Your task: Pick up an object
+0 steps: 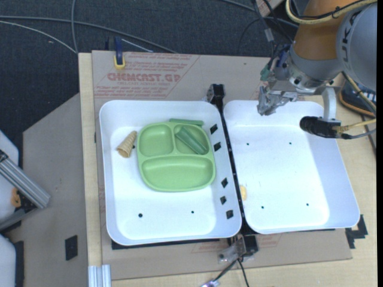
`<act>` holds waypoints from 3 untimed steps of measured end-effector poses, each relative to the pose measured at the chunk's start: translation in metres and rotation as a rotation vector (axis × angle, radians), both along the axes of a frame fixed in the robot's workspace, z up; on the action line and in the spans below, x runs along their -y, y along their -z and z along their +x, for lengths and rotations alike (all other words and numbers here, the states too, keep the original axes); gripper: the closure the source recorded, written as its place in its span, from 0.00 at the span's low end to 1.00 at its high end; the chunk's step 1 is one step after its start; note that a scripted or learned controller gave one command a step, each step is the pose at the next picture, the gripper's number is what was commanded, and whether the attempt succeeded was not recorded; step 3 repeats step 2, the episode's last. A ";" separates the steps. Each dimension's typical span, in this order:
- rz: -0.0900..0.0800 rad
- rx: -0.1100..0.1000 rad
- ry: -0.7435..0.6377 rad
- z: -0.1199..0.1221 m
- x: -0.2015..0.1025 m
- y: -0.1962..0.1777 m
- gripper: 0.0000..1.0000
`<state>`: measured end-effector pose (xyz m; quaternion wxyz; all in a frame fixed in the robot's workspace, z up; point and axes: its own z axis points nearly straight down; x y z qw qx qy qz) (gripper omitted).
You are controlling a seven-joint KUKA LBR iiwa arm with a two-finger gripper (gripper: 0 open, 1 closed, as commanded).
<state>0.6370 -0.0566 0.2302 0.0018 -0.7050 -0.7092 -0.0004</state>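
Above the bench, from the slanted overhead camera, my gripper [270, 107] hangs over the far edge of the right bin [299, 178], grasping nothing; whether it is released or clenched, I cannot tell. Beside it, the left bin [119, 214] holds a green divided plate [176, 157] with a green bar-shaped piece [192, 139] in its far right compartment. A tan cone [126, 144] lies just beside the plate's left edge
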 end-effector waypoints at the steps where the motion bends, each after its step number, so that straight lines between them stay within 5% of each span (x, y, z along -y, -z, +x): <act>1: 0.000 -0.002 0.001 -0.014 -0.056 0.010 1.00; 2: -0.001 -0.003 0.001 -0.032 -0.099 0.015 1.00; 3: -0.001 -0.003 0.001 -0.032 -0.099 0.015 1.00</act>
